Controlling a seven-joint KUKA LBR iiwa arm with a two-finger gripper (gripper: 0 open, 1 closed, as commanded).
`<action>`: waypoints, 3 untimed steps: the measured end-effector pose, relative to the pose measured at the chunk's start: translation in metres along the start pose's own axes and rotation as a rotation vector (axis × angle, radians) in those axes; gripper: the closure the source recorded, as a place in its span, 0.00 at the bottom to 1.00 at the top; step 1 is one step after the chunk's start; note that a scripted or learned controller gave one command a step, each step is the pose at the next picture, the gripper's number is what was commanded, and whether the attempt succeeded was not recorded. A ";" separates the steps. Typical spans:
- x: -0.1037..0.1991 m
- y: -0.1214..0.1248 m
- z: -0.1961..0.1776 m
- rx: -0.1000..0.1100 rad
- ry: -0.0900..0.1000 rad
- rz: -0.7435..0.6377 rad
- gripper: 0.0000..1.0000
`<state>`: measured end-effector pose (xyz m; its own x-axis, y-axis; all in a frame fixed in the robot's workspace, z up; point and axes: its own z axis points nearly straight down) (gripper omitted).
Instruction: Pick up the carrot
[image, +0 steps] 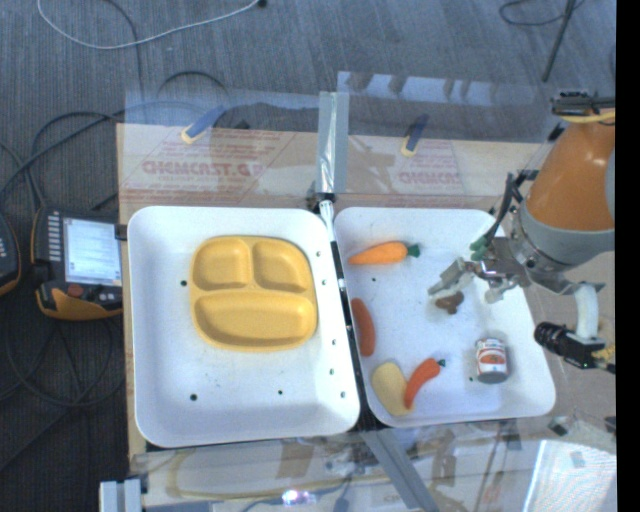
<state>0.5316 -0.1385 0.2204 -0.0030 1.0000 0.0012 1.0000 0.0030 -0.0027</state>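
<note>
An orange carrot with a green top lies in the right bin, near its far left corner. A second, smaller orange carrot-like piece lies near the bin's front, beside a pale yellow item. My gripper hangs over the right half of that bin, to the right of the upper carrot and apart from it. Its fingers are spread open with nothing between them. A small brown object sits just under the left finger.
A red-brown sausage lies along the right bin's left wall. A small can stands at the front right. The left bin holds a yellow divided tray. The arm's orange band is at the right.
</note>
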 end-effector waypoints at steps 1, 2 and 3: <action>0.016 0.058 0.052 0.001 -0.002 -0.125 0.00; 0.016 0.111 0.125 0.001 -0.004 -0.676 0.00; 0.013 0.127 0.126 0.042 0.001 -0.815 0.00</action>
<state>0.6581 -0.1254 0.0943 -0.7294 0.6838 0.0196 0.6829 0.7295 -0.0378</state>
